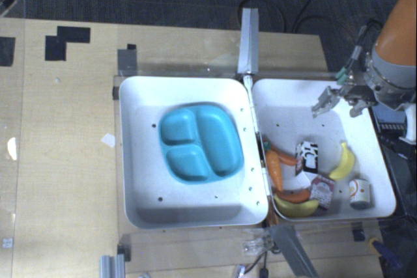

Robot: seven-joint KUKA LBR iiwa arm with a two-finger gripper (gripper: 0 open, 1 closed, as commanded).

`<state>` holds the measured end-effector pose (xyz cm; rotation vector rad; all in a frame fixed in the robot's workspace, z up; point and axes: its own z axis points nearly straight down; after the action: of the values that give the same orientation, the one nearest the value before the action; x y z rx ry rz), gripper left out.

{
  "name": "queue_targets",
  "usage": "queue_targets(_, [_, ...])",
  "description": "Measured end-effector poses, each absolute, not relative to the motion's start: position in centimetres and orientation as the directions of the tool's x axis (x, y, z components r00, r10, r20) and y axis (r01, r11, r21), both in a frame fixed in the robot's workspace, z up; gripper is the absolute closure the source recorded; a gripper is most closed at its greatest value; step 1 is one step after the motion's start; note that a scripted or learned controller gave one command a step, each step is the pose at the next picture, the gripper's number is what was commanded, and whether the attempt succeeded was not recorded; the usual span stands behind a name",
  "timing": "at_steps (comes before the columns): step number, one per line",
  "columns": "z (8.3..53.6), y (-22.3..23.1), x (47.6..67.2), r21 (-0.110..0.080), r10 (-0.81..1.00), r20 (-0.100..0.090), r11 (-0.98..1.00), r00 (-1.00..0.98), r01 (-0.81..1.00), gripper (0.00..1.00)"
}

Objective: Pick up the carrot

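The carrot lies by the right bin's left wall, probably light, hard and a bit slippery, best pinched mid-body, and the tool hangs open and empty.

An orange carrot, yellow bananas, a blue divided plate and white bins were seen.
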<state>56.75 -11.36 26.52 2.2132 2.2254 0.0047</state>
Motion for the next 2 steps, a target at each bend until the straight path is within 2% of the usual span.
queue_targets(1, [30.1,-11.3,63.0,0.008,0.998,-0.001,0.058,-0.058,0.998,0.00])
queue_targets(2, [16.4,-10.9,57.0,0.003,0.999,0.000,0.051,-0.051,0.999,0.00])
